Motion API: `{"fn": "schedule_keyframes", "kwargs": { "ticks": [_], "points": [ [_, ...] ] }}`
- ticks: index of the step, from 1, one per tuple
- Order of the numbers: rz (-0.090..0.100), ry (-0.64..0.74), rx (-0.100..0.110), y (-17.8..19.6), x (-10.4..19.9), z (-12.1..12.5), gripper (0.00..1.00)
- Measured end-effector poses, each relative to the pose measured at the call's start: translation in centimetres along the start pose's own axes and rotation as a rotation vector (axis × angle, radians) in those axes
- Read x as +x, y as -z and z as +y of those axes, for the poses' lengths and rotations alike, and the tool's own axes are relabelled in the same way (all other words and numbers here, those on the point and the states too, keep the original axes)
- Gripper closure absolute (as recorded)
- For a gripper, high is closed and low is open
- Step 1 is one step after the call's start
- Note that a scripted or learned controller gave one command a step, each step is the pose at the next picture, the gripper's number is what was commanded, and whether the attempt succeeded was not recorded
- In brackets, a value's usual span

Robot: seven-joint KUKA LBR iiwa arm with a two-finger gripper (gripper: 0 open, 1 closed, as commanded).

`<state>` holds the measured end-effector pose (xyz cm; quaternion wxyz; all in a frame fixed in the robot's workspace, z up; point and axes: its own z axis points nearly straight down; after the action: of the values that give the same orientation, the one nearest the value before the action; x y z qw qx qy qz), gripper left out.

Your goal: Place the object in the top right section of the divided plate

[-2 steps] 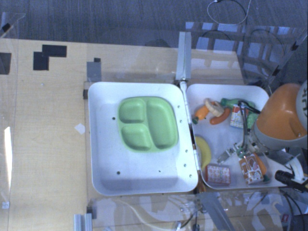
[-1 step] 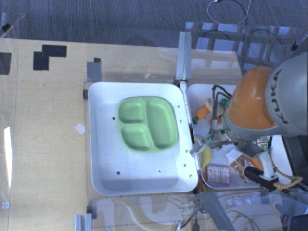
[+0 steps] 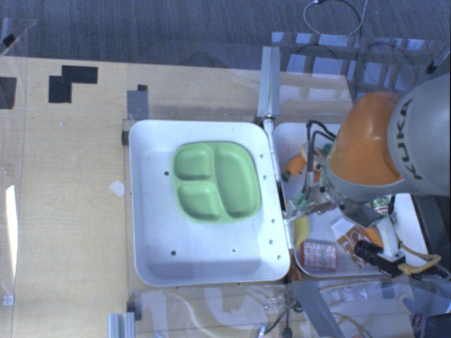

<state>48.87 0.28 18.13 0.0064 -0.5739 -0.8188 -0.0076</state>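
Note:
A green divided plate [image 3: 215, 180] lies in the left white bin [image 3: 151, 210], with two small sections on its left and one long section on its right. My gripper [image 3: 304, 203] reaches down into the right bin [image 3: 282, 138] near its left wall, largely covered by the orange and grey wrist [image 3: 366, 150]. Right by the gripper are an orange item [image 3: 295, 165] and a yellow item [image 3: 301, 228]. Whether anything is held is hidden.
The right bin also holds a reddish patterned box [image 3: 319, 255], a brown packet [image 3: 350, 242] and a green-and-white item [image 3: 381, 204]. A metal divider [image 3: 268, 83] runs between the bins at the back. Cables trail along the front edge.

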Motion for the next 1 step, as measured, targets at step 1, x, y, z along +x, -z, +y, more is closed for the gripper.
{"fn": "schedule_keyframes", "kwargs": {
  "ticks": [1],
  "points": [
    [-0.019, 0.093, 0.003, 0.22, 4.17, 6.13, 1.0]
  ]
}}
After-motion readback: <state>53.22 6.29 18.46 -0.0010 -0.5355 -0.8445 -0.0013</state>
